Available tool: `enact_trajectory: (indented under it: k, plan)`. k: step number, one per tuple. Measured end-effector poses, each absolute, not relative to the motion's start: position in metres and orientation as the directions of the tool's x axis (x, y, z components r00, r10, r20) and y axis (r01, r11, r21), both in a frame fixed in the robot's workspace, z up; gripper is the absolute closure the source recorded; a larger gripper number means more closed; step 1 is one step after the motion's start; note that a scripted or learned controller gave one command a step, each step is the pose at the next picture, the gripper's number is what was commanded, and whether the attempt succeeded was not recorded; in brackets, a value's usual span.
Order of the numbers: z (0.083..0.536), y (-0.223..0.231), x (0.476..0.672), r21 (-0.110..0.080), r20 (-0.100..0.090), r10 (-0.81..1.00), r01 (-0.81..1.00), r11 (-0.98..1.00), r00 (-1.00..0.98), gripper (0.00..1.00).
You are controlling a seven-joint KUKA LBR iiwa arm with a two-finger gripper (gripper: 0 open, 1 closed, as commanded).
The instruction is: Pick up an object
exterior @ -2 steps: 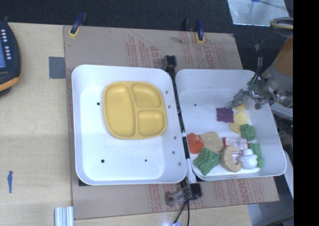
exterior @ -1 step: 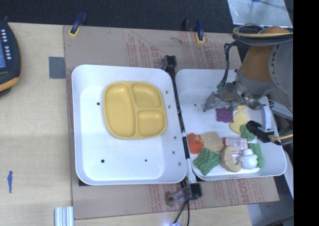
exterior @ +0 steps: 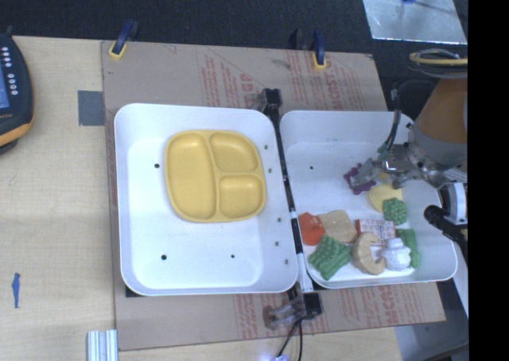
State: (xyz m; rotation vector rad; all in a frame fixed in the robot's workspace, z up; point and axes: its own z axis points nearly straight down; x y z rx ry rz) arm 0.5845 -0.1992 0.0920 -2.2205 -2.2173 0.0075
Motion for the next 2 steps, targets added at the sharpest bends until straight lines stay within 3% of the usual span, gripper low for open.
enact_trajectory:
  k: [1, 2]
  plan:
    - [0.092, -0.141, 0.622, 0.001, 0.0, 1.0, 1.0, 0.011, -0.011, 0.0]
    - [0.092, -0.18, 0.586, -0.007, 0.0, 1.0, 1.0, 0.0, 0.0, 0.0]
